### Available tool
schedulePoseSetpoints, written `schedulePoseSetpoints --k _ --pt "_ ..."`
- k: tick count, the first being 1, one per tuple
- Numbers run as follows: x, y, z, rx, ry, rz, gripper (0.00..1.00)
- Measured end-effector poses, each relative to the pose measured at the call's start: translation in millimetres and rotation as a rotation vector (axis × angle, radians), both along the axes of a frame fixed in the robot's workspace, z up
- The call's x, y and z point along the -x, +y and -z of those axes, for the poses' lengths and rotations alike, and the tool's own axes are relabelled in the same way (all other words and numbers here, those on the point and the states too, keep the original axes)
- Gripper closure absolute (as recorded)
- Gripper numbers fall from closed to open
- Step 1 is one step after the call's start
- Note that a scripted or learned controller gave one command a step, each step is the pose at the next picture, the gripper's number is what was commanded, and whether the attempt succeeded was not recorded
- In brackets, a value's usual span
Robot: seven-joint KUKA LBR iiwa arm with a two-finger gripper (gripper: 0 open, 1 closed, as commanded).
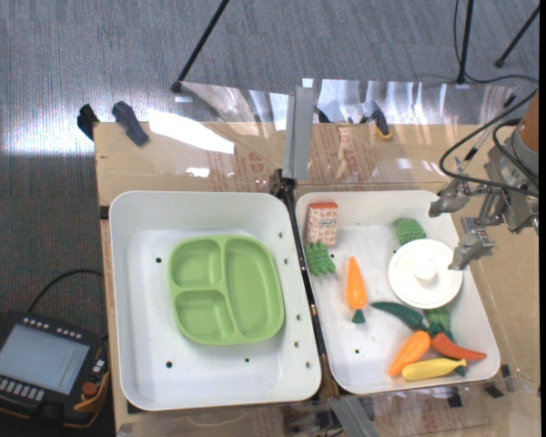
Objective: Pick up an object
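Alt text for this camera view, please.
A grey two-finger gripper hovers open over the right white bin's far edge, beside a round white lid among toy vegetables. The left white bin holds a green sectioned plate.

Both white bins (pixel 127 244) look like smooth, slightly glossy plastic, as does the green divided plate (pixel 226 289). The table (pixel 209 157) shows brown cardboard under shiny tape, and the claw (pixel 464 221) looks like bare grey metal.
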State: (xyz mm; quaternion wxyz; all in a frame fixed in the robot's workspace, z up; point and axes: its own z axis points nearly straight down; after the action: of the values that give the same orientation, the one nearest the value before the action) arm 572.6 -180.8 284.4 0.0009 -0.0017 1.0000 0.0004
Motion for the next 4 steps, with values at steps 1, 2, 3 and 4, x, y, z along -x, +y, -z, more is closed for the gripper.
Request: schedulePoseSetpoints --k 1,2,3,4 --pt "-1 20 152 -0.005 0.016 -0.054 0.00" --pt "8 99 200 -0.004 0.008 0.005 0.00" --pt "5 99 187 -0.001 0.000 0.001 1.00" --pt "-31 134 52 0.000 -0.011 0.196 1.00"
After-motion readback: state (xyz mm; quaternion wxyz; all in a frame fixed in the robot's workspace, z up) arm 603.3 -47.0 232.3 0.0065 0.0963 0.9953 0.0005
